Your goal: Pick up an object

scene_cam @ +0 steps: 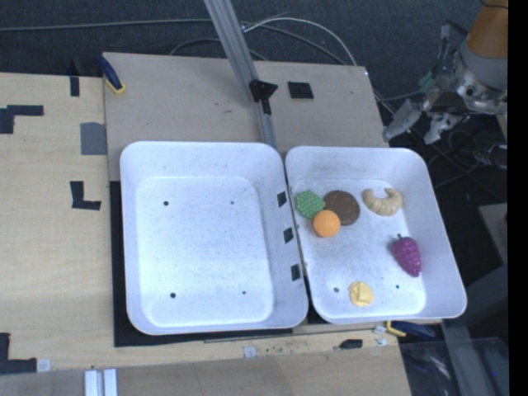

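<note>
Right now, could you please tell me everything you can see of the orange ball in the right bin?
The orange ball is small, round and evenly bright orange, with a smooth, plastic-looking surface. It lies on the floor of the right bin, toward the bin's left side. It touches the brown round piece at its upper right, and sits just below and right of the green textured piece.

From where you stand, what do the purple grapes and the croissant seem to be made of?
The purple grapes look like moulded plastic or rubber: one even colour, a smooth lumpy surface, no separate berries. The croissant looks like a plastic or foam toy, pale tan and matte with soft ridges. The view is too coarse to tell more.
</note>
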`<control>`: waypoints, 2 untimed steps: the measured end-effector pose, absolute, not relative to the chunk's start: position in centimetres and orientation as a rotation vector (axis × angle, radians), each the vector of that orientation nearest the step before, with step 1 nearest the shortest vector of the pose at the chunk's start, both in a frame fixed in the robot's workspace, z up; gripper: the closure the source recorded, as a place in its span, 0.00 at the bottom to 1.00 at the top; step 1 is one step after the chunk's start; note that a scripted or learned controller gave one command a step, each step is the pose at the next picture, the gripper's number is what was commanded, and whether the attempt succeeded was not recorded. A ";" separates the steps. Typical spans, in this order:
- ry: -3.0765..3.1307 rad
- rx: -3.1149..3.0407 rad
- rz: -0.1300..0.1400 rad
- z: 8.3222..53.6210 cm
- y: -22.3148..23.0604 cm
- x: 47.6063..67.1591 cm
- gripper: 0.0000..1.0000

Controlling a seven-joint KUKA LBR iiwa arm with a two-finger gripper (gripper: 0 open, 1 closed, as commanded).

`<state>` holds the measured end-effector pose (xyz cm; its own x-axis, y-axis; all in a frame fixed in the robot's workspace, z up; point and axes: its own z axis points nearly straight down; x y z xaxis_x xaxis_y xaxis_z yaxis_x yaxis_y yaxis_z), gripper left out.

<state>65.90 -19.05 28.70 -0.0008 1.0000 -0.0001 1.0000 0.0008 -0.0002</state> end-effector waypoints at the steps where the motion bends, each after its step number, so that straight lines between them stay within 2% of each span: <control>1: -2.223 -2.220 0.000 29.7 -19.0 65.9 1.00; 2: -2.219 -2.226 0.001 29.3 -21.5 56.2 1.00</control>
<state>56.18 -21.50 29.27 0.0031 1.0000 -0.0014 1.0000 -0.0031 0.0005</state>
